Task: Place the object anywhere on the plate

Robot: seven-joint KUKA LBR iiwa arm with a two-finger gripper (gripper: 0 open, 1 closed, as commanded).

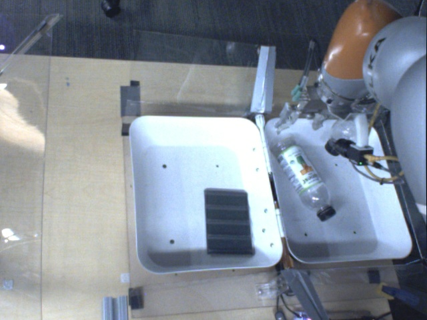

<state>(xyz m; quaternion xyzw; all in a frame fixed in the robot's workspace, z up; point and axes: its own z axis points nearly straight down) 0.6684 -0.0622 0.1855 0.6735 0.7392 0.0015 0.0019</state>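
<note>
A clear plastic bottle (303,179) lies on its side in the right bin (373,235), its dark cap toward the near edge and its green, white and orange label facing up. It runs at a slant across the middle of that bin, touching nothing else.

In the left bin (167,199) a dark ribbed rectangular plate (228,221) lies flat near the front wall, toward the right half. The two bins' raised rims meet between bottle and plate, forming a low double wall.

The grey arm with its orange band (353,35) hangs over the far corner of the right bin. The gripper (300,112) sits low by that bin's far left corner, just beyond the bottle's base; from here I cannot tell whether it is spread or closed, and nothing can be seen in it. A black fitting with cables (350,149) hangs over the bin to the bottle's right.

The left bin's floor is bare white around the plate. The bins rest on a pale wooden bench (73,199), with dark brackets at the corners and a clear panel at the left.
</note>
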